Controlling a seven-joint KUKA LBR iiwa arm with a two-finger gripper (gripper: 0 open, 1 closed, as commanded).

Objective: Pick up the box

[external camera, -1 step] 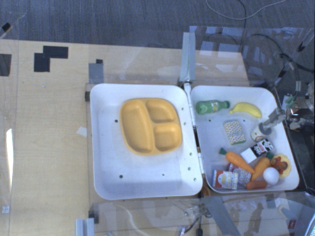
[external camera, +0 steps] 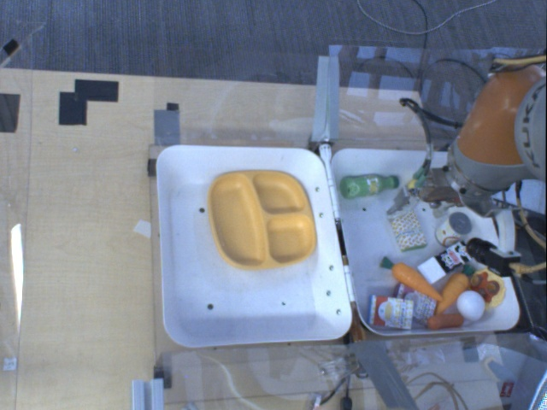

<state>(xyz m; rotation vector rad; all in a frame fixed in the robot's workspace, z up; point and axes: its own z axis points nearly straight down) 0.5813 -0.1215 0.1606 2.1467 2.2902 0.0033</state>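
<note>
Over the right bin (external camera: 367, 229), near its far edge, the tool (external camera: 417, 193) hangs below the grey wrist and orange band. From this slanted view I cannot tell whether it is apart or together, and I see nothing clamped in it.

Finding one: the box (external camera: 391, 312), a small red-and-white carton, lies at the near edge of the right bin, well apart from the tool. An orange carrot (external camera: 416, 283) lies just beside it and appears to touch its upper corner. A white egg (external camera: 471, 305) sits further right among crowded items.

Finding two: a green bottle (external camera: 368, 184) and a flat patterned sachet (external camera: 407, 229) lie between the tool and the box.

Recommendation: I judge the pickup not yet begun. I would travel high over the sachet, then descend straight onto the carton, closing across its narrow faces. The bin wall on the near side leaves little room, so approach from the open left flank looks safer.

Materials: the carton looks like printed card, flat-sided and lightly crushable. The carrot looks smooth, tapered plastic and could roll. The left bin (external camera: 184, 254) carries a yellow divided plate (external camera: 261, 219), glossy and round-cornered.
</note>
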